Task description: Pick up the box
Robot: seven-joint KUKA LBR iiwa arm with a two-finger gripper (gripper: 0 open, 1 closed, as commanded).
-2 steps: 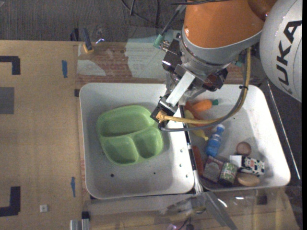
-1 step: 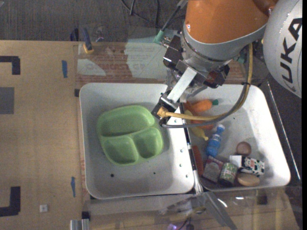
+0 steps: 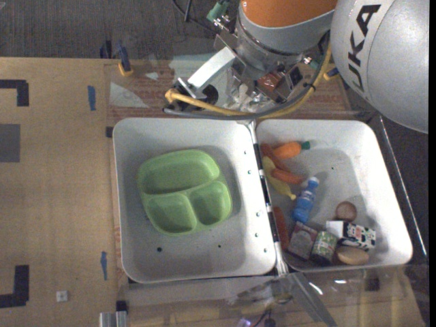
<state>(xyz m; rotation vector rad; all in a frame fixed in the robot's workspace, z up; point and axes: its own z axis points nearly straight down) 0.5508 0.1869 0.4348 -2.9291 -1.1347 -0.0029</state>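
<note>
The box (image 3: 352, 233) (small, probably light, stiff card) is best gripped across its flat sides; whether the claw (image 3: 251, 95) is released or clenched cannot be told.

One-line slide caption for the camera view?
KUKA arm above two white bins: green divided plate in the left, toy food and small box in the right.

Two bins sit side by side on the worktop (image 3: 54, 203). The left bin (image 3: 129, 251) holds a divided plate (image 3: 184, 191); the right bin (image 3: 354, 148) holds a bottle (image 3: 305, 201), a carrot (image 3: 289, 149) and a box (image 3: 301, 240) (near its front edge).
</note>
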